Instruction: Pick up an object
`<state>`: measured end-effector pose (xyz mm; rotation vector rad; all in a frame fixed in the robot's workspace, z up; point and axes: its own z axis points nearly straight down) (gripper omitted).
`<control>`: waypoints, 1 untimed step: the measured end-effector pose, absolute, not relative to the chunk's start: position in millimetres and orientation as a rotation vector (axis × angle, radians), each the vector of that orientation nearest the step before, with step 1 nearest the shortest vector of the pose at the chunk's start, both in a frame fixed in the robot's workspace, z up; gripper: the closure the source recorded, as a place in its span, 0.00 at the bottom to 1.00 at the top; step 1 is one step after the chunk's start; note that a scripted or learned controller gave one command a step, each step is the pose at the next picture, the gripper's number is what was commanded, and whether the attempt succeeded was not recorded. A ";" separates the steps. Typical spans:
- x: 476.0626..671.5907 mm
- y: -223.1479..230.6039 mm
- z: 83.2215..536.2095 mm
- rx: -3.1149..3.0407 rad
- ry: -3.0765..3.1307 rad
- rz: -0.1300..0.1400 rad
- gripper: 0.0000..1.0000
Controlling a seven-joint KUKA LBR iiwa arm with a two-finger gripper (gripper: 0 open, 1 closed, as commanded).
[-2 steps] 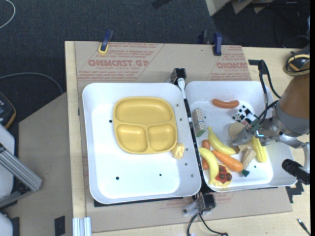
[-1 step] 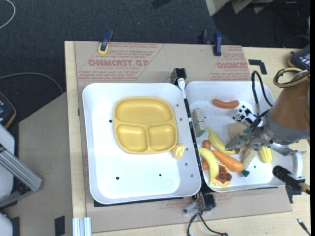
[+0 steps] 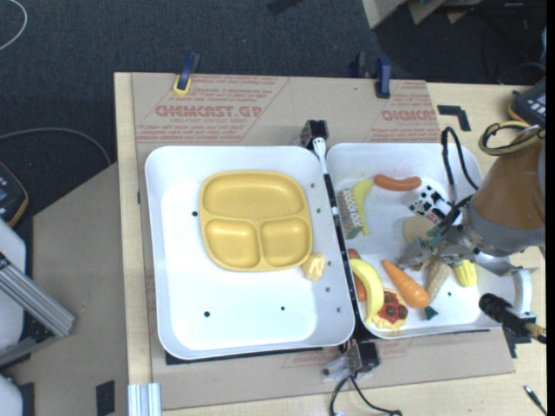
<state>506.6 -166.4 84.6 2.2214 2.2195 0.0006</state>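
While glossy toy food clutters the right bin, metal fingers touch a tapered carrot.

Yellow tray; orange carrot; yellow banana; 2 white bins.

1. Two shallow white plastic bins: left, right
2. One yellow three-compartment plastic tray
3. One yellow toy banana
4. One orange toy carrot
5. One red-orange toy sausage
6. One small pale yellow lump
7. One black-and-white spotted toy
8. Two clamps on the counter's far edge: yellow, blue
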 end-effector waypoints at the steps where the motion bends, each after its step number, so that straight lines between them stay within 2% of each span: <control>1: 507.0 -166.7 95.0 2.221 2.216 0.002 1.00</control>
